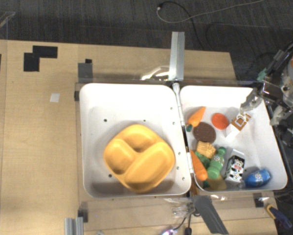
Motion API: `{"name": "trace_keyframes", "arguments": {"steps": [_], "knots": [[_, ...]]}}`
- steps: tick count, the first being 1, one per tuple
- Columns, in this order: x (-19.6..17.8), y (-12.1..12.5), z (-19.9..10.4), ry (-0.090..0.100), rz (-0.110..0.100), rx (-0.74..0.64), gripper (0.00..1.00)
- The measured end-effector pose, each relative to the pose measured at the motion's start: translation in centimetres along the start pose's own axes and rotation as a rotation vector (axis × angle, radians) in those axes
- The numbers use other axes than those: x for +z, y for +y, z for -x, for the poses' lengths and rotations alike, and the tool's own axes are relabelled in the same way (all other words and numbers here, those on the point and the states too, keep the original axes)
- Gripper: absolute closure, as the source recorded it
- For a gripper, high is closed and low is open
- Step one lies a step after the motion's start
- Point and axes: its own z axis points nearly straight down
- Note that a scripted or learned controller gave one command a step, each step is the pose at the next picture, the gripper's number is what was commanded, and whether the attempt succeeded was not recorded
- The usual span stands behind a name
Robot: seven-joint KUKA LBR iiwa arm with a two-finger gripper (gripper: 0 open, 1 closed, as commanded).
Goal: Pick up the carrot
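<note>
Tapered orange carrot (197,115), glossy yellow lobed tray (139,158)

You see two white bins side by side on the desk (33,146). In the left bin (95,106) a yellow divided plate (139,158) lies upside-down or tilted, near the front. In the right bin (263,146) you find a brown round cookie (204,132), an orange-red ball (220,121), a corn piece (205,149), a green bottle (216,162), a small black-and-white carton (236,168) and a blue toy (257,177). A black cable (210,11) trails over the dark floor behind.
</note>
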Motion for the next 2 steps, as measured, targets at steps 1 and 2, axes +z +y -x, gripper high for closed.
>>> {"name": "trace_keyframes", "arguments": {"steps": [1, 2], "knots": [[10.4, 2.9, 0.9, -0.002, -0.005, 0.093, 0.0], [-2.9, 0.7, -2.2, 0.0, 0.0, 0.124, 0.0]]}}
